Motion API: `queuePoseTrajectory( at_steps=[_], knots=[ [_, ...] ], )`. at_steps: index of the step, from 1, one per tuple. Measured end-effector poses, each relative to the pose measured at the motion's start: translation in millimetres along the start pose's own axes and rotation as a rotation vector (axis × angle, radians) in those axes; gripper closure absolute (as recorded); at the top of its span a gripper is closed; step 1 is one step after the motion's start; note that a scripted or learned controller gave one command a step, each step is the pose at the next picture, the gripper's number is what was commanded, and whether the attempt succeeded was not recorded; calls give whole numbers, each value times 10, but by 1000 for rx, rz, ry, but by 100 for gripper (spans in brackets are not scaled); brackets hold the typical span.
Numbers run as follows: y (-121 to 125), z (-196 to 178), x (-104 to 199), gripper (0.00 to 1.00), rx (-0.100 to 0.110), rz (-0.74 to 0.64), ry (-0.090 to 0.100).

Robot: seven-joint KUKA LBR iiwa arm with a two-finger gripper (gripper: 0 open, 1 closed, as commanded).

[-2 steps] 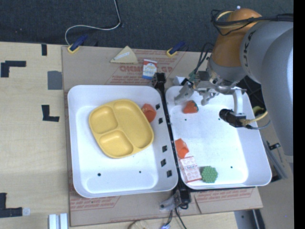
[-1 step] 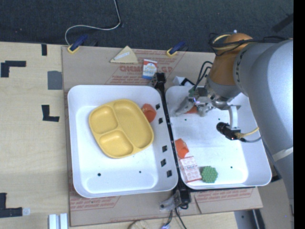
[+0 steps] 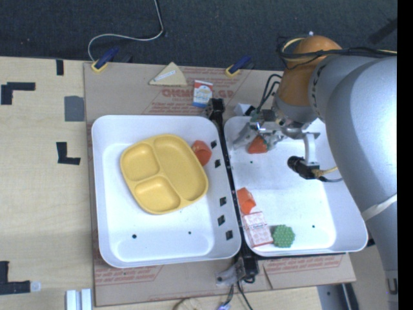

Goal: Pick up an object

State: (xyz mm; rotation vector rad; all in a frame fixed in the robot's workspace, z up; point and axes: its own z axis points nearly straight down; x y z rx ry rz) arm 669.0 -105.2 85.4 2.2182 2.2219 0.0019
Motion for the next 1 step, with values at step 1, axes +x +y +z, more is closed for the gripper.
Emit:
queuePoseTrajectory(
  at_steps=[1],
  knots=[
    [0, -101, -1, 100, 0, -1, -1]
  ],
)
